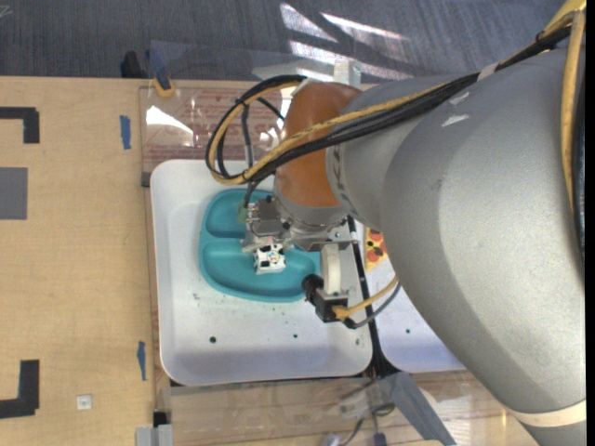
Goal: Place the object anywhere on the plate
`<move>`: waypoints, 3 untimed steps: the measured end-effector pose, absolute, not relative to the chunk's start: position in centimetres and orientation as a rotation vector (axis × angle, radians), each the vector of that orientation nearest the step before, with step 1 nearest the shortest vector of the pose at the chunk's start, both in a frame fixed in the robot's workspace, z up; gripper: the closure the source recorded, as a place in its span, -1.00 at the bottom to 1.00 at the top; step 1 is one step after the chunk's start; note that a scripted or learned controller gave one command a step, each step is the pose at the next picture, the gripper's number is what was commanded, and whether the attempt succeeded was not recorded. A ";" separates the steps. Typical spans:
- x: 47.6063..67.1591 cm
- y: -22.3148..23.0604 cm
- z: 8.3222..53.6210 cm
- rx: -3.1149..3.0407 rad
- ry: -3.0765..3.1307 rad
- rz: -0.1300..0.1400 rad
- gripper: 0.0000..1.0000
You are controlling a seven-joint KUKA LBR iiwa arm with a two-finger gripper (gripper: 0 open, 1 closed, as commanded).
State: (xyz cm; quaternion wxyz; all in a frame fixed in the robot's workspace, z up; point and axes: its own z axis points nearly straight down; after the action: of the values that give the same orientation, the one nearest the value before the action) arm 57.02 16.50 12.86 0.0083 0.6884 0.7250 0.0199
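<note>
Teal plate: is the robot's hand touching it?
Cannot tell. In the camera view the hand overlaps the teal plate from above, so neither a gap nor contact shows.

1 fixed overhead view — slanted down on 2 white bins (186, 342), arm (483, 203) entering from right

Flat light-brown wooden worktop (74, 249): bears two shallow white plastic bins side by side, left bin (186, 342), right bin (418, 351).

Grey carpet floor (186, 12) beyond tan wooden bench (65, 249)
</note>
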 end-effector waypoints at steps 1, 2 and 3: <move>58.1 17.5 12.8 2.084 2.315 0.081 1.00; 58.2 18.0 12.8 1.879 2.478 0.085 1.00; 55.0 15.9 24.9 1.570 2.713 0.013 1.00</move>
State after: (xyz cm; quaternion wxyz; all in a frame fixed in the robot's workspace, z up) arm 54.95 15.93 24.88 0.0036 0.5010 0.8654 0.0041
